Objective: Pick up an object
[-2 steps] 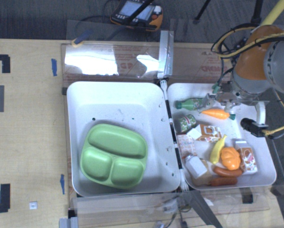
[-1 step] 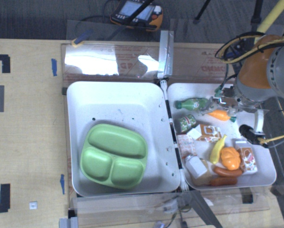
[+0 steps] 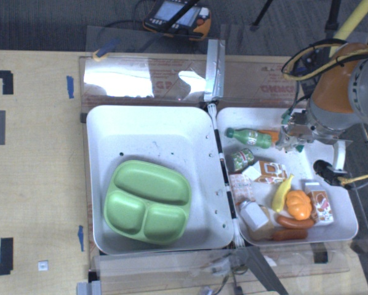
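Gripper [image 3: 293,135] sits over the back of the right bin [image 3: 344,229], right next to the cap end of the green bottle [image 3: 250,137]; can't tell its state, detail too small and blurred there. Risks as I judge them: the bottle lies on its side, so a descent off its axis could roll it away or push it into the bin's back wall; the pile nearer the front is packed tight, so a grab there could catch two items or jam between them. Nearest candidate is the bottle, just beside the gripper on its far-from-arm side. Green packet [image 3: 243,159] lies a bit past that, toward the front. Banana [image 3: 282,192], orange [image 3: 298,205] and sausage [image 3: 292,222] cluster well forward of the gripper. Green plate [image 3: 148,200] is in the left bin [image 3: 110,128], well apart.
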Action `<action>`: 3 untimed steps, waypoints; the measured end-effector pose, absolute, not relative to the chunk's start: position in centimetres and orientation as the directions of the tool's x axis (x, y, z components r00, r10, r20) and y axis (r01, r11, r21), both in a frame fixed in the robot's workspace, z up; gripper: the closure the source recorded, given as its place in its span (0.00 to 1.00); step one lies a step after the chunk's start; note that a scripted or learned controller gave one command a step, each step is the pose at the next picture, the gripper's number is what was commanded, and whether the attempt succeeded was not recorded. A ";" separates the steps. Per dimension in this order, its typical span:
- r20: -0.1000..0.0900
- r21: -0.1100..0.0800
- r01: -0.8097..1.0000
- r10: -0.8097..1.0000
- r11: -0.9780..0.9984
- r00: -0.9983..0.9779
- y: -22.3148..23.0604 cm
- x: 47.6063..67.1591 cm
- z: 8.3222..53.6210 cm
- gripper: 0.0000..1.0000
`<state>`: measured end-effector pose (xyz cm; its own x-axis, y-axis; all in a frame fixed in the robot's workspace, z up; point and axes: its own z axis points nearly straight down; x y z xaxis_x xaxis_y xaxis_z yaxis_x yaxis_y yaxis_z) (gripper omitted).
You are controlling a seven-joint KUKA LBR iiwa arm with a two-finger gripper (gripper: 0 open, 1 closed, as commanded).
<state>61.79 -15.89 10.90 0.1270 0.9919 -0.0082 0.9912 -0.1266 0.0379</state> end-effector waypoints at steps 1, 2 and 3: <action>-0.009 0.038 0.991 0.992 -0.127 0.127 -16.0 61.8 10.9 0.00; 0.002 -0.001 0.999 0.999 -0.044 0.044 -17.2 65.6 9.2 0.00; 0.011 -0.019 0.992 0.992 -0.127 0.127 -17.7 66.6 8.8 0.00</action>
